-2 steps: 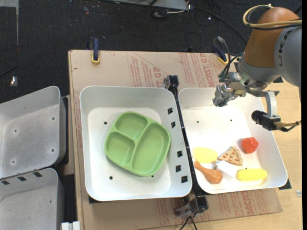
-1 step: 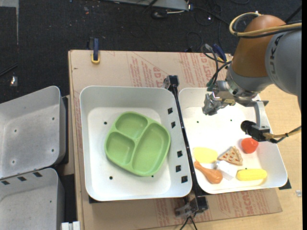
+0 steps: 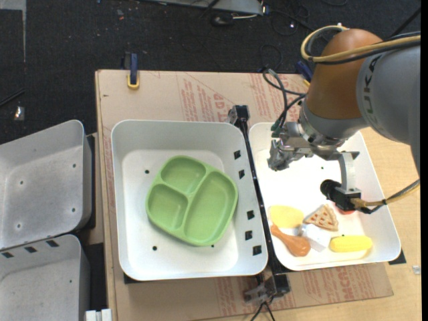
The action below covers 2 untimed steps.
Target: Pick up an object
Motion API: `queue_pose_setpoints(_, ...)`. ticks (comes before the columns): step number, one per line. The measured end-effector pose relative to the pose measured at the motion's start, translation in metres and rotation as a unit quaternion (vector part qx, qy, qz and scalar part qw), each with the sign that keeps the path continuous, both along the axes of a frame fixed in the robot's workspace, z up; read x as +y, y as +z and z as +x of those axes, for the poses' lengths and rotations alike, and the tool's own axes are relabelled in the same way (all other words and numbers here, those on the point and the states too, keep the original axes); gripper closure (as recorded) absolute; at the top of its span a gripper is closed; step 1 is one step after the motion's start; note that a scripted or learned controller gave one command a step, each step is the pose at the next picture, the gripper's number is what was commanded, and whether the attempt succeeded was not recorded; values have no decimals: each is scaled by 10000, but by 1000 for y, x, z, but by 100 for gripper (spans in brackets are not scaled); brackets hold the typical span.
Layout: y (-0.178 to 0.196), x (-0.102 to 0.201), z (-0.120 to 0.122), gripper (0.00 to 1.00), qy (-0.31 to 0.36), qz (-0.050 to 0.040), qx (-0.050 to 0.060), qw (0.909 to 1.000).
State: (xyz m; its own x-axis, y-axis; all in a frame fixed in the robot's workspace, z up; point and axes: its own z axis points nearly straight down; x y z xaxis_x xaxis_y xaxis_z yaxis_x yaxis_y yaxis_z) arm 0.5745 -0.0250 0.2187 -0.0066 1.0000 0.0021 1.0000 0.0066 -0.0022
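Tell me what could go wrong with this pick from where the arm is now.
The toy foods crowd the right white bin's near end: the yellow round piece, the waffle-patterned wedge, the orange drumstick and the yellow block lie close together, so a grab may nudge neighbours or catch two. The gripper sits nearer the bin's far end, so closing there would likely catch nothing.

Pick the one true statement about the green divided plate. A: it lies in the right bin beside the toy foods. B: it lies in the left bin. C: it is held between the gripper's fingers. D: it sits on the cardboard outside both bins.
B: the green divided plate lies flat in the left bin, apart from the toy foods in the right bin, where the gripper hangs.
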Motion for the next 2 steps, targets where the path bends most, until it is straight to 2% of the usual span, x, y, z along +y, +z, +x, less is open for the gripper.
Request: queue_pose_setpoints(2,-9,107,-43,100,8,0,6,10000)
